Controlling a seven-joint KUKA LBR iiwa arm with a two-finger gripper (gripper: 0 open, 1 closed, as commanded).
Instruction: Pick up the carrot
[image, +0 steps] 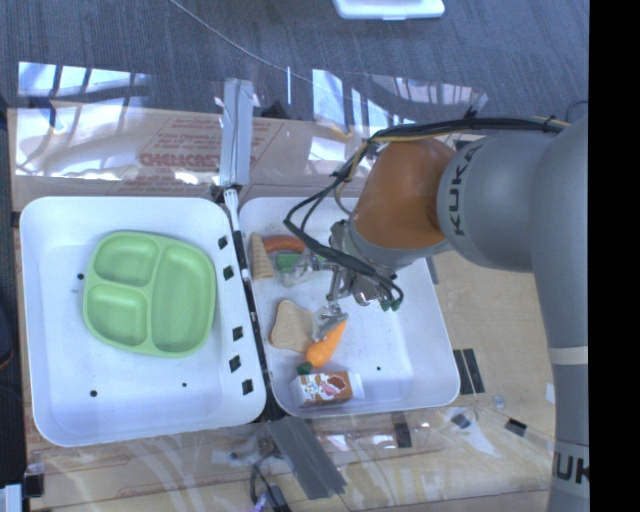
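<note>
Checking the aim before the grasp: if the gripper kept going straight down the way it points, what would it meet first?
Most likely the carrot: the gripper points down at its upper end, right above or already touching it. The bread slice lies just to the side. Depth is hard to judge from this slant.

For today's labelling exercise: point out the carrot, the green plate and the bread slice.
carrot (324, 348): camera view, orange body.
green plate (150, 292): camera view, central divider.
bread slice (290, 326): camera view, middle of slice.

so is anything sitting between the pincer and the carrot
Nothing visible does. The pincer is right at the carrot's upper end in the right bin. The bread slice lies just left of the carrot, the small carton just below it.
</note>
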